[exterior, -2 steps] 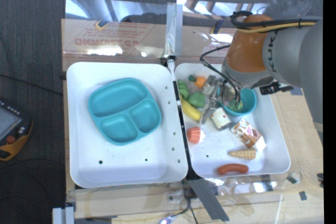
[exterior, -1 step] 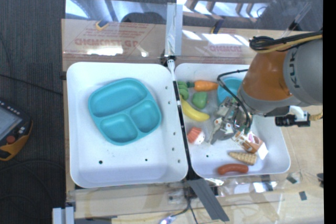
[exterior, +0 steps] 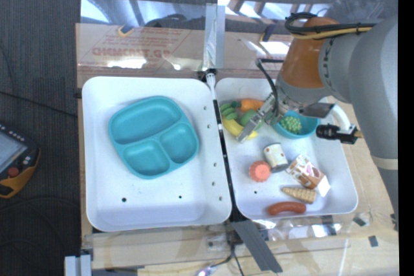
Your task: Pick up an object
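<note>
red sausage (exterior: 286, 208) lies at the right bin's (exterior: 343, 194) 6 o'clock edge. pincer (exterior: 253, 125) sits at the bin's 10 o'clock, fingers parted over the yellow and green toy food (exterior: 233, 117), gripping nothing. blue divided plate (exterior: 154, 135) occupies the left bin (exterior: 103, 197).

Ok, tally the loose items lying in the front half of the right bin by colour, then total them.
Red: 1, sausage
Orange-pink: 1, round piece
Tan: 1, cone
White: 1, small cup
Mixed print: 1, carton
Total: 5
</note>
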Controlling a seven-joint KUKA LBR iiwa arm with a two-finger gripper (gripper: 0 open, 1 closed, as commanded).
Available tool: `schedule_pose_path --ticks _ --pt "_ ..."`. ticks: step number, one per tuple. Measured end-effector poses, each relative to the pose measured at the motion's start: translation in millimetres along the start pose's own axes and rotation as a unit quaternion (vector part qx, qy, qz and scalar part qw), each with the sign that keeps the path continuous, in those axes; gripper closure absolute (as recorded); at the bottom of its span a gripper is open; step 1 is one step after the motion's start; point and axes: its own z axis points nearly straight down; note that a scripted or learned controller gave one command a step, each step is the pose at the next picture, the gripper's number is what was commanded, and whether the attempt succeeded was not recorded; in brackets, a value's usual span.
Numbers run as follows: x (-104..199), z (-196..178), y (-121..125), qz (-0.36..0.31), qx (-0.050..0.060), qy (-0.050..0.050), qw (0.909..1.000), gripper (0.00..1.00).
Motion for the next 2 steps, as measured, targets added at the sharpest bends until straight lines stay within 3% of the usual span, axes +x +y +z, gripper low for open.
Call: schedule_pose_path --ticks 1,2 --pt "0.9 -6.6 -0.4 -0.001 0.003 0.0 1.0 1.0" --pt "39.9 -92.1 48.7 0.027 0.004 0.004 0.9996 1.0"
